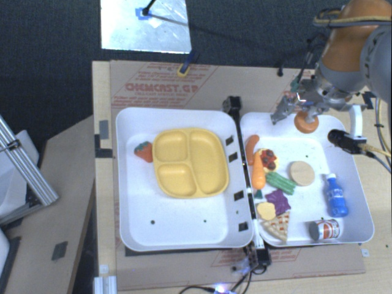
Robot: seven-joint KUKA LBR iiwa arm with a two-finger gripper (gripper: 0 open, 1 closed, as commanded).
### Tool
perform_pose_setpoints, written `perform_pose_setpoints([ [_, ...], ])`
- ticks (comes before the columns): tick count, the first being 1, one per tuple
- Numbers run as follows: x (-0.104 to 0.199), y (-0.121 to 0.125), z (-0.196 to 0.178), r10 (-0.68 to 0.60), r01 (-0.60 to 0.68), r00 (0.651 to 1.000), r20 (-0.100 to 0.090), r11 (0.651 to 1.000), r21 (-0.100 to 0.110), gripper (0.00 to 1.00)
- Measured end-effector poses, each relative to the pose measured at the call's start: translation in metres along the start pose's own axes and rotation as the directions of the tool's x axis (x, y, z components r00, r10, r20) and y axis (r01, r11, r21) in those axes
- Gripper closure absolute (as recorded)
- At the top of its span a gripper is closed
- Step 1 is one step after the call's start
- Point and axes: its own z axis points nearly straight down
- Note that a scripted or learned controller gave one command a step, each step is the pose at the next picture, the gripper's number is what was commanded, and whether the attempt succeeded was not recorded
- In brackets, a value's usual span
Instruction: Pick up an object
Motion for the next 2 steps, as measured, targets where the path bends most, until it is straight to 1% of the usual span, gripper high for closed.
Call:
perform_pose_setpoints([
  [1, 0.000, 0.002, -0.008, -0.002, 0.002, 1.000, 0.001, 1.000, -0.012, 0.00],
  [2, -0.008, 0.005, 0.038, 0.000, 0.000, 1.000, 0.002, 1.000, -0.011, 0.00],
])
